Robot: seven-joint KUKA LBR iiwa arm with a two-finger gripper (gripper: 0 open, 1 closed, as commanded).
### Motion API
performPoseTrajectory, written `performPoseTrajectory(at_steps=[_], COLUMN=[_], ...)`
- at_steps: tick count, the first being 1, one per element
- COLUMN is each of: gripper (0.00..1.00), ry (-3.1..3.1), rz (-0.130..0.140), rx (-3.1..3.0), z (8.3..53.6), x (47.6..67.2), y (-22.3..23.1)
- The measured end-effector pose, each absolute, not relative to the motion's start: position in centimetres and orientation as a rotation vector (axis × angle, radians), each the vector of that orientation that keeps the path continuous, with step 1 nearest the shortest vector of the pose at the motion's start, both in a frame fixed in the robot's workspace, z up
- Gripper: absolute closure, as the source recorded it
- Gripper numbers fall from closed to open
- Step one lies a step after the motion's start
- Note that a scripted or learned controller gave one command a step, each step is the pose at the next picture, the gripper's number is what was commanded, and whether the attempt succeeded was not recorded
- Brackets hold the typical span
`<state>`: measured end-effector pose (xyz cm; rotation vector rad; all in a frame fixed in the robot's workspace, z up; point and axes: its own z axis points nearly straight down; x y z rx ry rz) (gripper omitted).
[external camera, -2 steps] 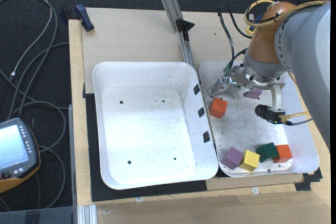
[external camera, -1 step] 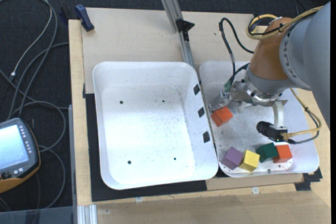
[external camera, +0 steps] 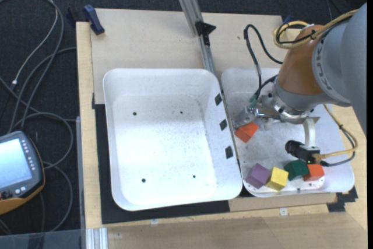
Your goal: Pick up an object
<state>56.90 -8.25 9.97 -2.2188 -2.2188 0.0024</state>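
Right of centre, your gripper point(external camera: 249, 119) sits over the small orange block point(external camera: 246, 132) — jaw state indiscernible; an off-centre closure could nudge it away.

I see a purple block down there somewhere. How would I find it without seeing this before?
Look in the right-hand white bin, along its near edge, where several blocks cluster. The purple block is leftmost, beside the yellow block. It is the sole purple one there.
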Motion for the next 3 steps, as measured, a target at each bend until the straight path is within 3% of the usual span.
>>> performPoseTrajectory(at_steps=[1, 2, 3], gripper=[0.00, 1.00, 1.00], ry=[-2.219, -2.220, -2.236], rz=[0.002, 0.000, -0.016], rx=[-2.219, -2.218, -2.217], z=[10.0, 11.0, 20.5], x=[56.1, 56.1, 62.7], y=[-8.2, -8.2, -1.8])
